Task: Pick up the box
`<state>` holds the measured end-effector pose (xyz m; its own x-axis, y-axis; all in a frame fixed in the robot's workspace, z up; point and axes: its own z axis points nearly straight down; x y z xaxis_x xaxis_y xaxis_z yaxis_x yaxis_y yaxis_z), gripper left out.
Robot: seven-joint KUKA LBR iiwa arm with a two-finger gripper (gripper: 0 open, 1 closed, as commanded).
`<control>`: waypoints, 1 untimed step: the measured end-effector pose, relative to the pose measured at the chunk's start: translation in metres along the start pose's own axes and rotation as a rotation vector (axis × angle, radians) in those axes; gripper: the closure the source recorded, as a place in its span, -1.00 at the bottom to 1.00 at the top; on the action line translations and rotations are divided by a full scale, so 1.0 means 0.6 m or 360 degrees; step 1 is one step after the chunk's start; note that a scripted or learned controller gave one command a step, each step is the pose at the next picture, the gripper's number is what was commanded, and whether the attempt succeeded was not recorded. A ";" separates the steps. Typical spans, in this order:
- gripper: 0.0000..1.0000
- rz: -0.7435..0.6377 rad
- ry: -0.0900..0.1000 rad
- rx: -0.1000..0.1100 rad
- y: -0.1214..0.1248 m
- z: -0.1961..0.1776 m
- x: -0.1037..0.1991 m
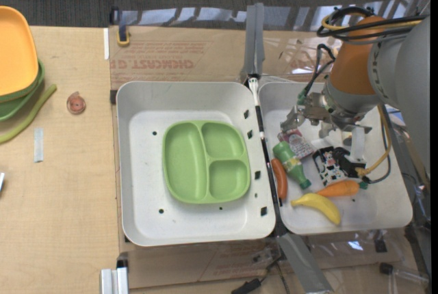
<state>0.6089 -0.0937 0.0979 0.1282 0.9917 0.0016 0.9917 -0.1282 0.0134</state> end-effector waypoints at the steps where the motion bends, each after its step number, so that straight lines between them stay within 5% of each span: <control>1: -1.00 -0.0249 -0.0001 0.0000 -0.010 0.000 -0.009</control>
<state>0.6023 -0.0984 0.0978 -0.0277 0.9996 -0.0012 0.9995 0.0277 0.0132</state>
